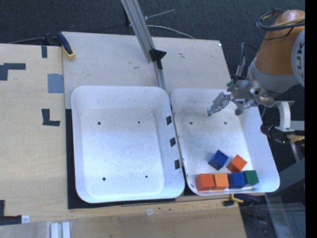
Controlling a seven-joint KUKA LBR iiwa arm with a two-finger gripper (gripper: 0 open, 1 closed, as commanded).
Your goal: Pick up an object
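Note:
Several small blocks lie in the near corner of the right bin [198, 133]: a blue cube [218, 159], an orange cube [238, 163], and along the front wall a row of an orange block [204, 181], a lighter orange block [221, 181], a blue block [237, 179] and a green block [251, 177]. My gripper [226, 107] hangs over the far right part of that bin, well above and behind the blocks. Its fingers are spread apart with nothing between them.
The left bin [124, 143] sits beside the right one. A slanted aluminium post [141, 26] rises behind the bins. A yellow-and-blue clamp [66, 45] lies at the bench's far left. The arm's orange band [280, 43] is at the right.

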